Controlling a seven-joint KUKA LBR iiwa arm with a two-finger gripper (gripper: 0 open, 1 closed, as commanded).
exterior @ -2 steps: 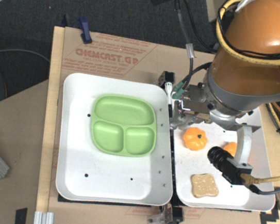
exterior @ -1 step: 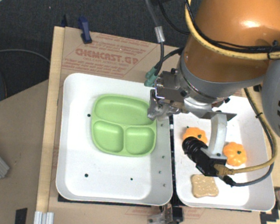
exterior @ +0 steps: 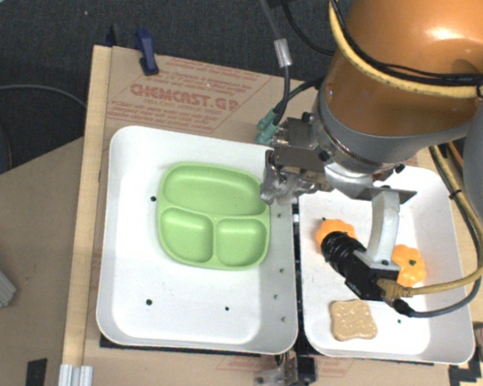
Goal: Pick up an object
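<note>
Right now, looking down at a slant on two shallow white bins set side by side on a brown board (exterior: 194, 91) printed with red lettering. In the left bin (exterior: 113, 240), lying flat and somewhat toward the far side, a pale green divided plate (exterior: 214, 215): one long compartment along the far edge, two smaller ones nearer the camera. Scattered around it on the bin floor, a few tiny dark dots (exterior: 149, 301). Over in the right bin (exterior: 446, 340), three small things. Near the left wall, an orange piece (exterior: 333, 229), partly covered by robot hardware. Further right and well apart from it, a second orange piece (exterior: 408, 263), rounded, toward the right wall. Nearer the camera, a tan toast-shaped piece (exterior: 353, 321), lying flat, clear of both orange ones and in plain sight. Reaching in from the right, the grey arm (exterior: 424, 53) with its broad orange band, looming over the far half of the right bin. Below the wrist, the gripper (exterior: 284, 180), down low at the far left corner of that bin, right by the wall shared with the left bin and just beside the plate's far right corner. Cannot tell its degree of opening from this angle, nor make out any object gripped in it. Beyond the bins, at the board's far left corner, a blue clip (exterior: 146, 52).
</note>
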